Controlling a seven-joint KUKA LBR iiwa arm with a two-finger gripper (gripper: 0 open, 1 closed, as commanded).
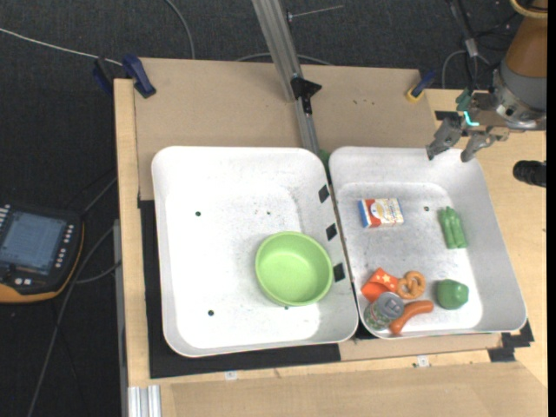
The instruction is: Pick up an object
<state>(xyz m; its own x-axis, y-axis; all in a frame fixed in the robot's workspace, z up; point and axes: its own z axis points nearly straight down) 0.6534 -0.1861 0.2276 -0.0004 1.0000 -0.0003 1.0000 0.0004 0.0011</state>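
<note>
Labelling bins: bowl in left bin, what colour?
Light green bowl, plain; clearest in the camera view.

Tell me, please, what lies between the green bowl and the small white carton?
In the camera view, the two bins' adjoining walls run between the green bowl and the small white carton, with bare bin floor on either side.

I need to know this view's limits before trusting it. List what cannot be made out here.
- Arm: its upper part is cut off by the camera view's top and right edges.
- Small box: its printed label is too small to read.
- Round silver item: partly covered by the sausage-like toy; what it is stays unclear.
- Handheld screen: cut off by the left edge, display illegible.
</note>
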